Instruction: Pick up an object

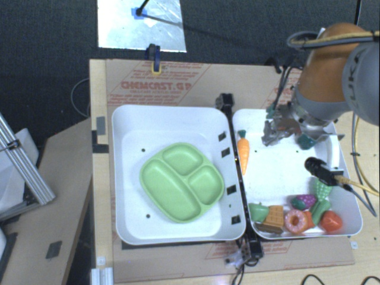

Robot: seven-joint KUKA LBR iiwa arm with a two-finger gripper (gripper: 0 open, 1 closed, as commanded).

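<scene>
Over the right bin [279,177], toward its twelve o'clock end: the hand [274,133], hanging low off the grey arm [332,58], whether apart or together impossible to tell. Against that bin's nine o'clock wall, an orange carrot [242,152] lying on its own; heaped at five o'clock, a pink doughnut [295,221], waffle [274,217], red tomato [331,221] and purple grapes [304,202]. At nine o'clock on the worktop, the left bin [130,129] with a green divided plate [181,183].

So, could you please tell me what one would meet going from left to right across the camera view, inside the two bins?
Green divided plate → carrot → gripper → pink donut → red tomato.
</scene>
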